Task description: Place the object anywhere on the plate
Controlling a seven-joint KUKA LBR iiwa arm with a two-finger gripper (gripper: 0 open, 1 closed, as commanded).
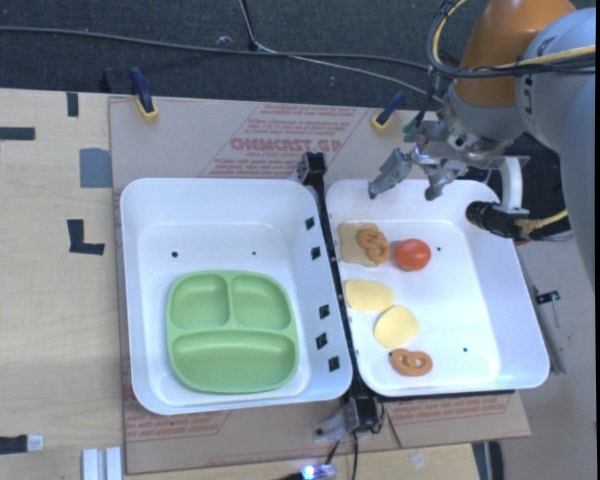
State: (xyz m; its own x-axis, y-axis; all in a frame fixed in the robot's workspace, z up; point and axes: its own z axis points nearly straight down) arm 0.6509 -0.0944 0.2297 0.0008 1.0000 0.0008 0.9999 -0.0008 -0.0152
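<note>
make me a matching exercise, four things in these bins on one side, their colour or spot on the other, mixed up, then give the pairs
Things:
1. plate
2. tomato
3. pretzel near the front edge
4. gripper

Descriptions:
A. red, round, in the right bin
B. green, three compartments, in the left bin
C. above the back of the right bin, jaws spread and holding nothing
D. brown, at the near end of the right bin

Pairs: 1-B, 2-A, 3-D, 4-C

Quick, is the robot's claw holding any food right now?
Gripper: open, holding nothing, above the back of the right bin.
</note>
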